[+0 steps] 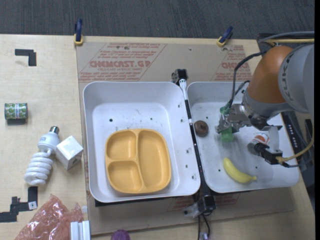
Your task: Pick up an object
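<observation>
On the worktop, the left bin holds a yellow tray. In the right bin, mid-right of frame, the pincer grips a green block; the banana lies below it, the brown disc left.

A: Where does the camera sit?

B: Above the tabletop, fixed, looking down at a slant. Dark carpet runs along the top of the view, past the tabletop's far edge.

A: How near is it?

B: Far enough to take in both white bins whole: the left bin and the right bin, side by side near the middle, on a brown board.

A: And the arm?

B: It enters from the right side, seen from above, over the right bin.
</observation>
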Available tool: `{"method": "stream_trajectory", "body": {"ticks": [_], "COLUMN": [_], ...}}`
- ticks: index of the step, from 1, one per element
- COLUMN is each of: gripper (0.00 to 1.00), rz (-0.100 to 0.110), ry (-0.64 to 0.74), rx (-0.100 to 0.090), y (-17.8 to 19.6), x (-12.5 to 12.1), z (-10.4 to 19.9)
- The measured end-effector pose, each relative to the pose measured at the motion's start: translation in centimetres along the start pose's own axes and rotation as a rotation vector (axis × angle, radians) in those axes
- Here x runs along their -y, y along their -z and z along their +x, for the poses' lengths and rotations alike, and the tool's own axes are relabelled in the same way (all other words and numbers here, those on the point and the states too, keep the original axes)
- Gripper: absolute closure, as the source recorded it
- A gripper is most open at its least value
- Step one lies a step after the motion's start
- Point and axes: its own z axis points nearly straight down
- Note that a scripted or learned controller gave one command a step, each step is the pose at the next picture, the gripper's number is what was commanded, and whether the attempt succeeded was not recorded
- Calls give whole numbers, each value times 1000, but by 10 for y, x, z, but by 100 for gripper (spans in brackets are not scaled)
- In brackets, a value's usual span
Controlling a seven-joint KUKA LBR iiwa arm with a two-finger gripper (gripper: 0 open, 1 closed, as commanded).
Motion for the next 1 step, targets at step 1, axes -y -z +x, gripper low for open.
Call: {"method": "stream_trajectory", "body": {"ticks": [1], "gripper": [100], "rz": [0], "ry": [2], "rx": [0], "y": [90], "x": [56], "z": [38]}}
